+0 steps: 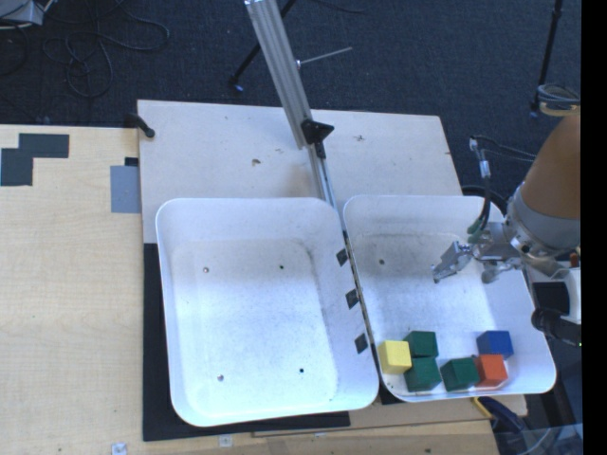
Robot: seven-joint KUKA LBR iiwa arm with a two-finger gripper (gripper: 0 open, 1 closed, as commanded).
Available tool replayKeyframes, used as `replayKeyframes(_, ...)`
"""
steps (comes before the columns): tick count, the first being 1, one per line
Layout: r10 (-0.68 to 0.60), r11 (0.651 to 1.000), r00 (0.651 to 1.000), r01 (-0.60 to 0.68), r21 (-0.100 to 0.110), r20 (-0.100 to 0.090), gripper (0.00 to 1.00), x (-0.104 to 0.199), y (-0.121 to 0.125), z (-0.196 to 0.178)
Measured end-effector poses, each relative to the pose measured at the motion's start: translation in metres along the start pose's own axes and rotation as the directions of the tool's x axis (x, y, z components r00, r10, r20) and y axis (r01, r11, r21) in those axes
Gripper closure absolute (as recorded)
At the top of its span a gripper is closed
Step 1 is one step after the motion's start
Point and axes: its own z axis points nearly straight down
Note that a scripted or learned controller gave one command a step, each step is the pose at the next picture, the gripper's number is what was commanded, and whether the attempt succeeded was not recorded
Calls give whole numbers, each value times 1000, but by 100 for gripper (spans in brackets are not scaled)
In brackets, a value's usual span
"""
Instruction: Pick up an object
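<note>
1. Setting: dark carpet with loose cables behind a pale wooden bench (pixel 66 282); two shallow white bins sit side by side, the left bin (pixel 251 218) bare of blocks, the right bin (pixel 417 214) holding all of them.
2. Gripper (pixel 453 262): reaches in from the right over the upper middle of the right bin. Its fingers look spread a little with nothing between them, though they are small and hard to read.
3. Blocks, all well below the fingers along the right bin's near edge:
   - yellow block (pixel 395 354), lowest-left of the fingers, touching a green block (pixel 421 342);
   - second green block (pixel 423 374) and third green block (pixel 459 374), close together;
   - orange block (pixel 491 369) with a blue block (pixel 494 343) just above it, below and slightly right of the fingers.
4. Progress: nothing is lifted; every block rests in the bin. The pick appears not yet begun.
5. Remaining, as a judgement: travel down toward the cluster, descend, close on one block, raise it. The blue block, least crowded, seems the easiest.
</note>
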Motion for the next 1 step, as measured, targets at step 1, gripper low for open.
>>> replayKeyframes(1, -13, 1000, 1000, 13, 6, -5, 0, 86, -36, 19)
